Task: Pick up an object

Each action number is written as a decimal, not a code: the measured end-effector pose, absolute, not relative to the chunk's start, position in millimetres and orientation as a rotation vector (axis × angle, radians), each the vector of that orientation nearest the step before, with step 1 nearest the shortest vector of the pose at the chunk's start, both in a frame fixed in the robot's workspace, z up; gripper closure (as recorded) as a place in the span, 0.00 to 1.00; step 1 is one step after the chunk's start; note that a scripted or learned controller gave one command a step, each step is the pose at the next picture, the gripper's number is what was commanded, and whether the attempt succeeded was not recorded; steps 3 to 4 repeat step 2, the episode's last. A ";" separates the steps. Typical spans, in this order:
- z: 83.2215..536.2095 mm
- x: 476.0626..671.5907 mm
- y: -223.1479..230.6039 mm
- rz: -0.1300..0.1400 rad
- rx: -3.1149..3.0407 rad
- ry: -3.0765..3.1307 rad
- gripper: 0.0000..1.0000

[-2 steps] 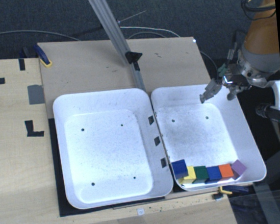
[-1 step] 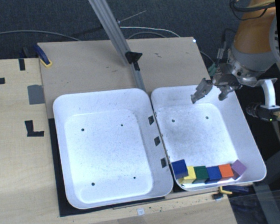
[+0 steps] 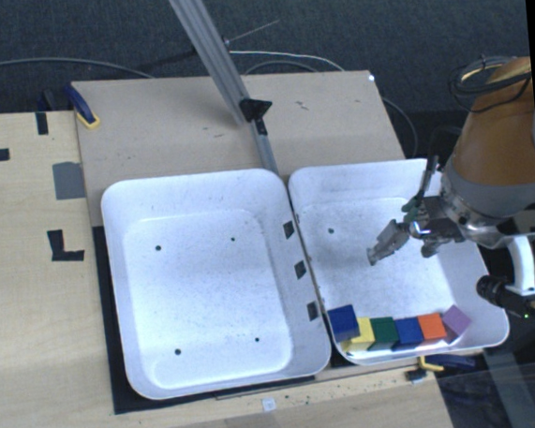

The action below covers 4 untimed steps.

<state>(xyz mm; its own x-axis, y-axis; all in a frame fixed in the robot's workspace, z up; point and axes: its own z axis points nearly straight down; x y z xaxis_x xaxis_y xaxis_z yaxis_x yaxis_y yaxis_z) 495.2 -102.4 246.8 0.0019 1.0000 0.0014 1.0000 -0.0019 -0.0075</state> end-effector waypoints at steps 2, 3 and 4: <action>213.7 546.1 -160.8 0.006 -2.225 -2.219 1.00; 213.7 546.1 -160.8 0.006 -2.225 -2.219 1.00; 213.7 546.1 -160.8 0.006 -2.225 -2.219 1.00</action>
